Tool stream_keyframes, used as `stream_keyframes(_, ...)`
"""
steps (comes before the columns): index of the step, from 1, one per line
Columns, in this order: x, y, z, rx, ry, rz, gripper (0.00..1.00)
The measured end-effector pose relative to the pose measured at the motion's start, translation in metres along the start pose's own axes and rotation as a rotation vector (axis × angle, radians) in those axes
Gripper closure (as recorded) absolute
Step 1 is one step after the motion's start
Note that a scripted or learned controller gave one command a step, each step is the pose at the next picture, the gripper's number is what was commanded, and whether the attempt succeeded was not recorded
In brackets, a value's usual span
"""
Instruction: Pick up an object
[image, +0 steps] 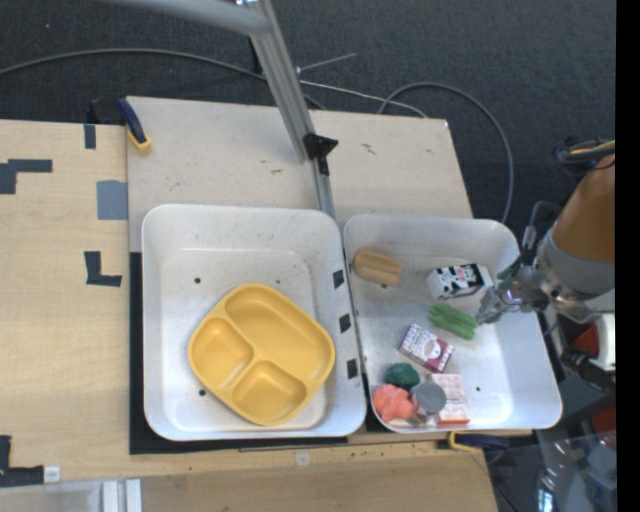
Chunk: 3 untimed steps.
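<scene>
Several small items in the right bin, gripper at its right edge

Several small objects lie in the right bin (520, 400): a long green piece (453, 321) mid-bin, just left of the gripper (497, 303); whether its jaws are open cannot be told. A black-and-white carton (458, 280) lies far, a tan block (377, 267) farther left, a pink box (426, 348) nearer. The left bin (160, 300) bears a yellow divided tray (262, 352)

No text is legible — print on the small cartons (427, 348) is too blurred.

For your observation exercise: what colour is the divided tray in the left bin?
Yellow; the divided tray shows best in the overhead camera view.
</scene>
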<state>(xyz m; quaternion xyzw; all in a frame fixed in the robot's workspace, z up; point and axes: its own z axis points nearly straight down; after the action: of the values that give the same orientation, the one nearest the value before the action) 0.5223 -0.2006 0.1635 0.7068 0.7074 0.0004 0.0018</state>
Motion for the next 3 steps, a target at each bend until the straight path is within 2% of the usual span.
stream_keyframes(1, 0.004, 0.006, -0.044, 0.000, 0.001, -0.002, 1.00)
stream_keyframes(2, 0.005, 0.007, -0.057, 0.002, 0.002, -0.002, 1.00)
stream_keyframes(3, 0.059, -0.006, -0.053, 0.006, 0.004, -0.005, 1.00)
